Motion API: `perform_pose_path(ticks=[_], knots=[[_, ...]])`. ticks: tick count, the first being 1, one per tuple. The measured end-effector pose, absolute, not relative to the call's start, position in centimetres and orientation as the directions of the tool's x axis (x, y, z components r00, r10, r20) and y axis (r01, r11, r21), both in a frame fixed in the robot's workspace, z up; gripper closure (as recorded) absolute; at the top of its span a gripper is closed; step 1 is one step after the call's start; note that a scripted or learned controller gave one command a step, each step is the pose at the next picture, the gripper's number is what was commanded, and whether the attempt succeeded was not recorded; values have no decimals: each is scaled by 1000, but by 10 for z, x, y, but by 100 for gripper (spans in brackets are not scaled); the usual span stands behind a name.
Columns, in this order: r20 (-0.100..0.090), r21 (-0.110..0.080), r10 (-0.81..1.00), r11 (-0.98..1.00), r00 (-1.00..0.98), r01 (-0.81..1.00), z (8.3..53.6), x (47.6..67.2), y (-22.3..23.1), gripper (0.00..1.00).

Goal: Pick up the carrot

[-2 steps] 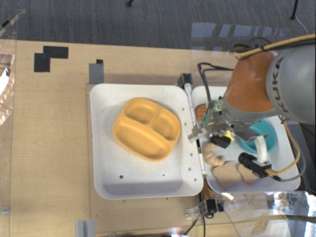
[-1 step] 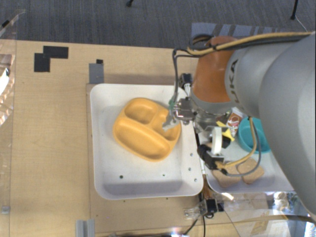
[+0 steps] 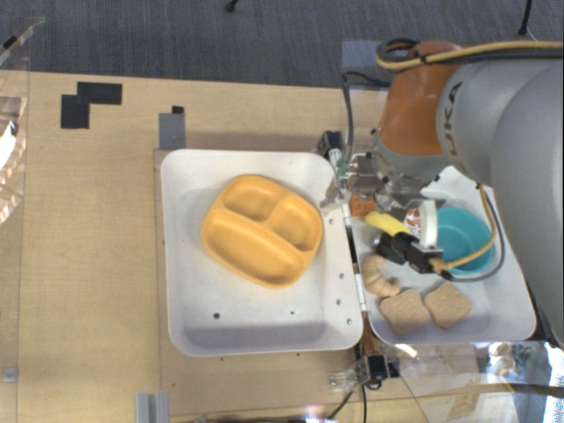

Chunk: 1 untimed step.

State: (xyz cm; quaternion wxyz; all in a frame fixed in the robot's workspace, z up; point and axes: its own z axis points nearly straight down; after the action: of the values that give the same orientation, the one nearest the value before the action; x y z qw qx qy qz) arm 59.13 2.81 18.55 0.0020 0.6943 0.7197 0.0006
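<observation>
A small orange-brown piece, apparently the carrot [image 3: 360, 208], shows at the far left edge of the right bin [image 3: 520, 320]. It lies right under my gripper [image 3: 351, 189], and most of it is hidden by the gripper body. My gripper hangs low over the wall between the two bins, with the arm reaching in from the upper right. I see nothing clearly held.
The left bin [image 3: 189, 315] holds a yellow divided plate [image 3: 263, 229]. In the right bin are a teal bowl [image 3: 463, 236], two tan bread slices [image 3: 404, 311] [image 3: 448, 304] and a pale lumpy pastry [image 3: 380, 274] at the front.
</observation>
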Motion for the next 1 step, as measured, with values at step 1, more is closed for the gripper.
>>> perform_pose_path(ticks=[1], knots=[[-3,10,977,214,-214,977,265,559,-19,0]])
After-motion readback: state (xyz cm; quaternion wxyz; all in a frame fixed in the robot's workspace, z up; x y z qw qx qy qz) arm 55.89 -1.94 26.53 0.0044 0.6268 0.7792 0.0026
